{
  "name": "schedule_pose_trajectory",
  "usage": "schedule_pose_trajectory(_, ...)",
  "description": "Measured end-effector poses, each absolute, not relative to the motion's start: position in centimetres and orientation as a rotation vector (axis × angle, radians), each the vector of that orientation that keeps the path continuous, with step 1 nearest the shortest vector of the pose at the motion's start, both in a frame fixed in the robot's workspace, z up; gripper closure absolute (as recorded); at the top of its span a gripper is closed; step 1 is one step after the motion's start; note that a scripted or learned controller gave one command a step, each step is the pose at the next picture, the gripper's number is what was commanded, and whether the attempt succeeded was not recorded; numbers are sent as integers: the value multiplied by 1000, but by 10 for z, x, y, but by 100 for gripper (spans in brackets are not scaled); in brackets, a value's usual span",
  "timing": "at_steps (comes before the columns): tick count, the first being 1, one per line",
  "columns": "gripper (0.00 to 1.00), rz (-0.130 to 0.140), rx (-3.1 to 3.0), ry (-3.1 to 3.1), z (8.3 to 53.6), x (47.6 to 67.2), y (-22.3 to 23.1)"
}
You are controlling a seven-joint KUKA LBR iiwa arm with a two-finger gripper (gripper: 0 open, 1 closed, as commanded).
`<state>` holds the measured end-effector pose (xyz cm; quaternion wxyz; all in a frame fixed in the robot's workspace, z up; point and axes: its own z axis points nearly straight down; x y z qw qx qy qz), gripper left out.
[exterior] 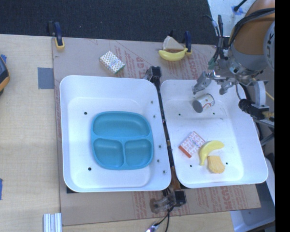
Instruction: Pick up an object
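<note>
White plastic bins sit side by side on a cardboard-covered bench, seen from above. Within the left bin (72,88) lies a blue divided plate (122,140), its three compartments holding nothing. Over in the right bin (241,175), a small white cup (203,102) lies tipped on its side near the far wall, its dark mouth facing left; toward the near edge rest a red-and-white patterned packet (191,143), a yellow banana (210,151) just beside it and a tan, sponge-like chunk (215,165) touching the banana's lower end. Reaching in from the right, the grey arm with its orange band (256,18) hangs its gripper (213,81) above the far end of the right bin, just over the cup and slightly behind it; nothing is seen between its fingers, and whether they stand apart or together cannot be told from here. Outside the bins, on the cardboard behind them, sit a small patterned box (111,62) and a second banana (172,54) beside a blue clamp (187,38).
</note>
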<state>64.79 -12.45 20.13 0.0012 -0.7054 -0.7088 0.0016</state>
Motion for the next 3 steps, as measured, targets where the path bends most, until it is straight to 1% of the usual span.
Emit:
schedule_pose_trajectory(1,0,-4,-2226,-2236,114,659,-139)
schedule_pose_trajectory(2,0,3,-2219,-2226,92,657,-162)
schedule_pose_trajectory(3,0,6,-2214,-2225,92,571,-156)
